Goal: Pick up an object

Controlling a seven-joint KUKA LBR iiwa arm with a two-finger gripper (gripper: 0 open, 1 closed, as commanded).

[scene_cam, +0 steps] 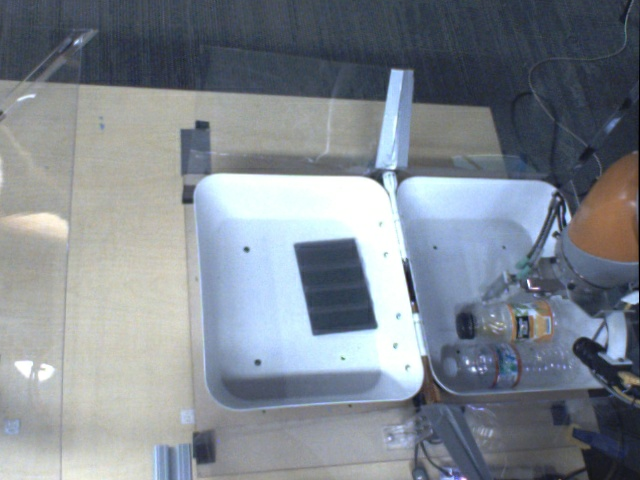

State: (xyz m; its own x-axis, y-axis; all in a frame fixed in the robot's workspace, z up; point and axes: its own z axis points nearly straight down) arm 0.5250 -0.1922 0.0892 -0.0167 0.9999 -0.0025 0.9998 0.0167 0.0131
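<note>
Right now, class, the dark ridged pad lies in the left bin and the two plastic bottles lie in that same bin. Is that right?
Not quite. The dark ridged pad does lie in the left bin, but the two plastic bottles lie in the right bin, as the camera view shows.

The arm is running off the right edge, and its wrist is hiding the gripper's fingers.

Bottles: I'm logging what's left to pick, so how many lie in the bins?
2, both in the right bin, lying on their sides near its front: one with a yellow label, one with a blue label just in front. The arm may hide more.
</note>
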